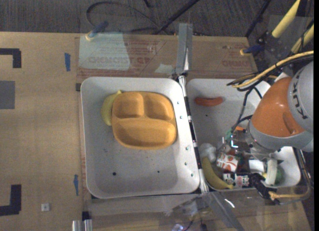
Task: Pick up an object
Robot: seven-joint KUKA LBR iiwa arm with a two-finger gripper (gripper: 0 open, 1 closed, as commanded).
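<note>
The gripper (238, 161) is seen lowered into the right bin (212, 120), over a cluster of small items — whether its fingers are spread or pressed together cannot be told. Just beside it a red-and-white carton (228, 162) is lying, with a banana (213, 175) against the bin's left wall and a small dark bottle (238, 179) below. A sausage (209, 101) is placed well apart, near the bin's far edge. In the left bin (134, 170) an orange divided plate (144, 119) is set partly over a yellow object (106, 109)
</note>
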